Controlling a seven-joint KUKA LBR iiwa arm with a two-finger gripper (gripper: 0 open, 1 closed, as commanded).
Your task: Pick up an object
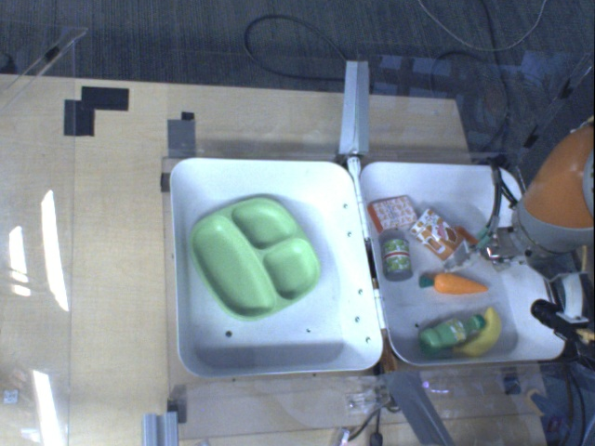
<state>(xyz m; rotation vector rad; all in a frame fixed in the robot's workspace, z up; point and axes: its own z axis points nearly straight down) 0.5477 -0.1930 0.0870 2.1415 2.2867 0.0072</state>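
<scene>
Bench (112, 277): bears two bins side by side.
Left bin (200, 342): holds a divided plate (256, 255), near its middle.
Right bin (521, 342): holds all the small items.
Far side: snack packet (394, 214), with a wrapper (435, 232) to its right.
Middle: can (397, 256) near the left wall; carrot (459, 284) to its right.
Near side: bottle (448, 334) touching banana (483, 334).
Arm (558, 193): over the right bin's right edge.

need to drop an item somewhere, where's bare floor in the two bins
Left white bin: bare strips around the green sectioned plate, widest along the near wall. Right white bin is crowded: red packet, patterned packet, small can, orange carrot, green bottle, yellow banana.
</scene>
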